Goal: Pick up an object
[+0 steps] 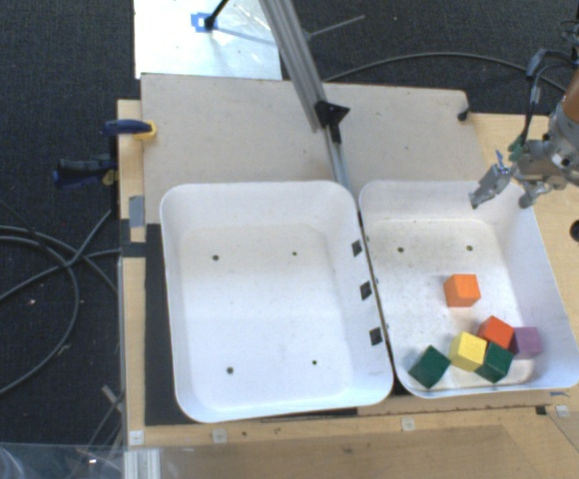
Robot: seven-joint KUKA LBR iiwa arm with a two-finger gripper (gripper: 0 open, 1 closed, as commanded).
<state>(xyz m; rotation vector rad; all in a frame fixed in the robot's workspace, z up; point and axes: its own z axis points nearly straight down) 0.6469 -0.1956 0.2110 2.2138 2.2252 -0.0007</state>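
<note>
Hovering at the far right corner of the right bin [544, 267]: the gripper [507, 192], fingers spread apart and gripping nothing, light showing plainly between the two tips. Hanging over the bin's upper wall rather than over any block.

Sitting well apart from it, down toward the near end of the same bin: an orange cube [461, 289] standing alone in the middle of the floor, then a tight cluster further down, namely a red-orange block [498, 330], a yellow cube [468, 350], a purple block [528, 341] against the right wall, a dark green cube [430, 366] and a second green block [495, 363] tucked under the yellow and red ones. Lying beside all this, the left bin [260, 203].

Judging progress: barely begun. Nothing lifted, nothing touched, no block chosen as far as the view tells. Remaining: travelling down the bin, lowering over one block, closing, raising. Looking like the easiest candidate: the lone orange cube, having free space on every side; the clustered ones pressing together and leaving little room for fingers
</note>
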